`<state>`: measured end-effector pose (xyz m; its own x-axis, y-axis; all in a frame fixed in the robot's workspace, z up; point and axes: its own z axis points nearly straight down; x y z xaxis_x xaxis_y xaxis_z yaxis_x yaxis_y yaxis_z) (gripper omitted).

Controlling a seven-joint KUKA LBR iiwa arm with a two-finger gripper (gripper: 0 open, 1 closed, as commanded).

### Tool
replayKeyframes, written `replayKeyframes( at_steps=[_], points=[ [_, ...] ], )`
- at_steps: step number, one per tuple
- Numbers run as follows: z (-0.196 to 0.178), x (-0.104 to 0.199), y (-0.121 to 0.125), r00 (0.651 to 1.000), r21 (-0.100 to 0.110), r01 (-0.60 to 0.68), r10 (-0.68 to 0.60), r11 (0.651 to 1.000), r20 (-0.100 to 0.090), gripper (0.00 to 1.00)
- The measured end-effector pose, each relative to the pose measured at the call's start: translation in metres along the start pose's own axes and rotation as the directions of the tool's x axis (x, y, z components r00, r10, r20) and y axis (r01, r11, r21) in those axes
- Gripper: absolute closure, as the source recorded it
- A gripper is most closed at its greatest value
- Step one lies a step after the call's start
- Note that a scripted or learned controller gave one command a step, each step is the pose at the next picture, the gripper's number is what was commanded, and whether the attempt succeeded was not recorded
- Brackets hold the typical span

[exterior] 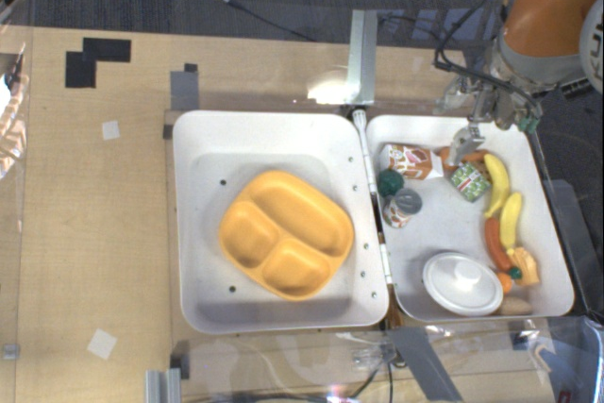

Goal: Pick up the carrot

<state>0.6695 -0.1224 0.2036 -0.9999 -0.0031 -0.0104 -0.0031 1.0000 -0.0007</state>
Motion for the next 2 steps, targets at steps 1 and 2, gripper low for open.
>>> replayKeyframes(
  at_steps=[1,2],
  points=[
    [0.095,0.041,-0.01,0.991,0.0,-0.133,0.133,0.991,0.006,0.0],
    [0.071,0.039,-0.087,0.988,0.004,-0.153,0.153,0.988,0.003,0.0]
  ],
)
